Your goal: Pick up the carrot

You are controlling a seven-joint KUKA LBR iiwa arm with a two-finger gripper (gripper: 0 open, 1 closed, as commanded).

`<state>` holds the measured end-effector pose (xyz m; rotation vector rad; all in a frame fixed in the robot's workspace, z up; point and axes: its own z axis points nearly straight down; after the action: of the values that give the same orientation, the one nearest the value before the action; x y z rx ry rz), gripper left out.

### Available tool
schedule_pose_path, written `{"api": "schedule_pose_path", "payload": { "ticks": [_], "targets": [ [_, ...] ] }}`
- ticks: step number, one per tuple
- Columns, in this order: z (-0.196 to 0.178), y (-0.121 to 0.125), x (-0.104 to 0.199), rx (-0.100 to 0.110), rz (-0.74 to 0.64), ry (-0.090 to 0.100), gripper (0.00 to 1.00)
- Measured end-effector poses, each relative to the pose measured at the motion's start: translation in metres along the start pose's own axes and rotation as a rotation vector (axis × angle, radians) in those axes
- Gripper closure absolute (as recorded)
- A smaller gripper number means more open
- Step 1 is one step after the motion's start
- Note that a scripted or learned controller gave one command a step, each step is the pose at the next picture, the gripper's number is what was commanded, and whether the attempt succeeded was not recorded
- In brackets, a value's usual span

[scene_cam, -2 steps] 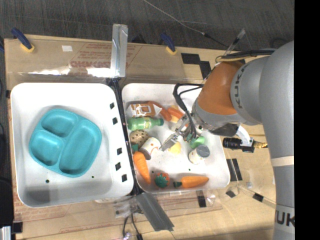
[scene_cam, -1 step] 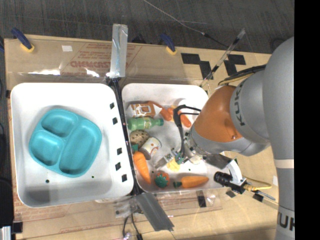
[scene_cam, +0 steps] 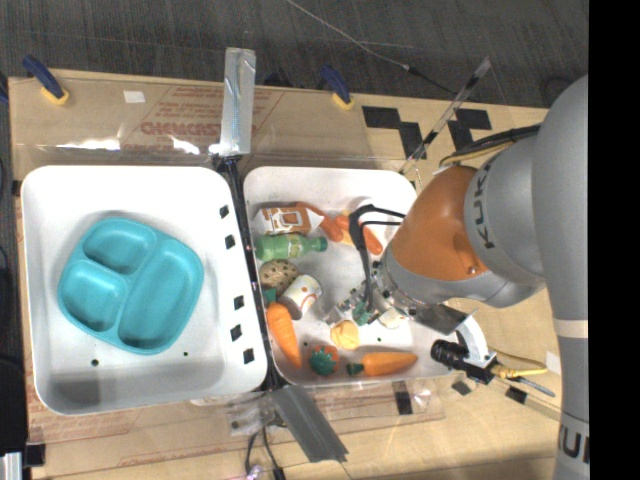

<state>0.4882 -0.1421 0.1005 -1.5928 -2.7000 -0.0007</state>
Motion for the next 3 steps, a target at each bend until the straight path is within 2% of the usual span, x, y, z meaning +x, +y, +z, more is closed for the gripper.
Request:
{"api": "schedule_pose_path", "payload": {
  "ticks": [1, 2, 3],
  "targets": [
    [0.010, -0.003, 0.018, -0.001, -0.337, -0.003, 1.00],
    [-0.125, 0.008, 0.036, -0.004, -0.609, -0.012, 1.00],
    [-0.134, -0.033, -0.035, -0.002, -0.541, -0.011, 1.00]
  ]
}}
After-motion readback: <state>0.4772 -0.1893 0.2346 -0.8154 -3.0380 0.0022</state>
